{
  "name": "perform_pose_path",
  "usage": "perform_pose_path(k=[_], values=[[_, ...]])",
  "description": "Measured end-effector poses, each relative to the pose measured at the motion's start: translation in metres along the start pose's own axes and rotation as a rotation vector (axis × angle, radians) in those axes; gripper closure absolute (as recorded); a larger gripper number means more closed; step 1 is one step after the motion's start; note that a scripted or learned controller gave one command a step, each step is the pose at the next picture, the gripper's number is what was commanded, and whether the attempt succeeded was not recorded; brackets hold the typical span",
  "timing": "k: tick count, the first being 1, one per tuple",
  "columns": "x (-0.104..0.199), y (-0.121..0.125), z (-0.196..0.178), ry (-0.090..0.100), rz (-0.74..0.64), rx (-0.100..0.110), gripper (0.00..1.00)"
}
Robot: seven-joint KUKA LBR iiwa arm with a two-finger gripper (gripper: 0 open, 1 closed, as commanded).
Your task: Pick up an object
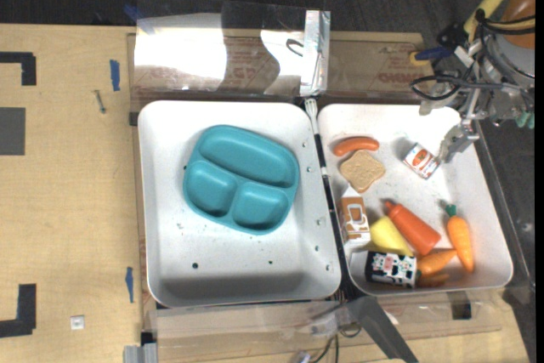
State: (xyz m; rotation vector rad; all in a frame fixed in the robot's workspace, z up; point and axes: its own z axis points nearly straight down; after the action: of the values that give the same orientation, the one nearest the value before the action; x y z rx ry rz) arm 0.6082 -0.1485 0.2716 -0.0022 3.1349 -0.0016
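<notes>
The right bin (497, 268) holds several toy foods: a sausage (355, 145), a bread slice (363, 172), a small red and white carton (421, 160), an orange and white box (354, 217), a yellow piece (387, 234), an orange-red bottle (413, 225), a carrot (460, 239) and a black and white carton (392, 268). My gripper (456, 140) hangs over the bin's far right corner, just right of the red and white carton and slightly above it. Nothing shows in its grasp.
A teal divided plate (240, 178) lies in the left bin (161, 251). A clear plastic sheet and a metal upright (313, 55) stand behind the bins. Cables (442, 81) hang near the wrist at the far right.
</notes>
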Motion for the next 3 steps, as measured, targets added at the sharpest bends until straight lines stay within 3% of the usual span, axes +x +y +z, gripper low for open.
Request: perform_pose_path(k=[1,2,3], values=[[0.043,-0.025,0.138,0.000,-0.168,0.000,0.00],[0.082,-0.030,0.155,-0.032,-0.265,0.014,0.00],[0.109,0.029,0.182,-0.008,-0.157,-0.001,0.00]])
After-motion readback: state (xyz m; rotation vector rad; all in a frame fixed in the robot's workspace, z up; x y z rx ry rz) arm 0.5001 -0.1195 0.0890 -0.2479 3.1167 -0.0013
